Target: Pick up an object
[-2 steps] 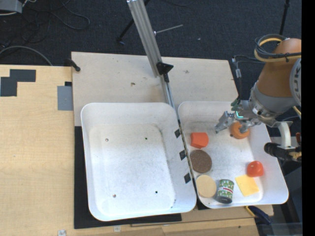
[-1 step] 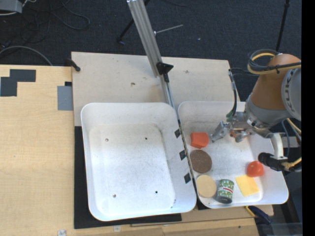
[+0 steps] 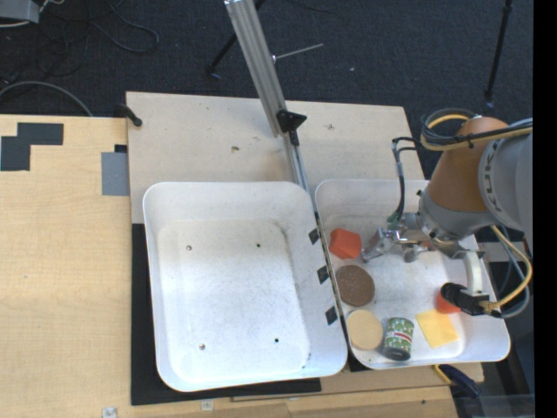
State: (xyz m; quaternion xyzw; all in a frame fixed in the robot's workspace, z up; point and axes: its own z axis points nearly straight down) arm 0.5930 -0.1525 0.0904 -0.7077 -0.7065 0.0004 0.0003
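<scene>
i see the gripper [image 3: 376,245] low in the right bin [image 3: 365,197], just beside the orange block [image 3: 345,243]; i cannot tell its grip. the small can [image 3: 399,338] lies tipped, long axis running near-to-far. beyond the wooden bench [image 3: 61,233], dark carpet [image 3: 365,42].

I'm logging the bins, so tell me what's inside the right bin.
The right bin holds an orange block, a brown disc, a tan disc, a small green can and a yellow block. The gripper and arm cover part of its floor.
</scene>
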